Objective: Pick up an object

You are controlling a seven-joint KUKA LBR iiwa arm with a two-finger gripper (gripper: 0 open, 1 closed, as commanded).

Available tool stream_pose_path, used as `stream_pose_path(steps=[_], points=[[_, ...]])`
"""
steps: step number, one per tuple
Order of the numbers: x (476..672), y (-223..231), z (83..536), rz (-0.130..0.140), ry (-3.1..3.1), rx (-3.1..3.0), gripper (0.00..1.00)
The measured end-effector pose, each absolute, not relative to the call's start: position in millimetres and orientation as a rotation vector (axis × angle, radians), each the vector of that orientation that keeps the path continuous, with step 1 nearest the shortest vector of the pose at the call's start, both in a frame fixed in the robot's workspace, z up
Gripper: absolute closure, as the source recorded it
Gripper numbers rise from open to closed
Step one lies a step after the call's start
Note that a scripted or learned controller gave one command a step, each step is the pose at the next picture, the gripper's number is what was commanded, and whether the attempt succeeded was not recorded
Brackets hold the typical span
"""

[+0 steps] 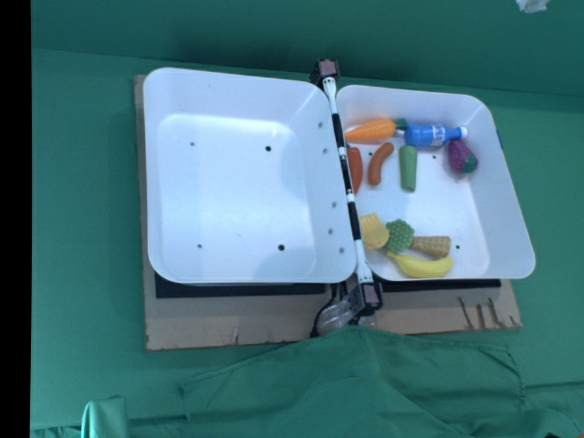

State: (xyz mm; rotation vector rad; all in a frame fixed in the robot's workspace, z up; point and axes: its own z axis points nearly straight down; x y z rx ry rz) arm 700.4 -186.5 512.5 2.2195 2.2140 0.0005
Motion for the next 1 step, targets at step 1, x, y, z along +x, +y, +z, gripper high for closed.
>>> stream_pose_path(steps=[1], points=[[699.8,-126.5,535.2,0.009,2.216,2.213,1.00]])
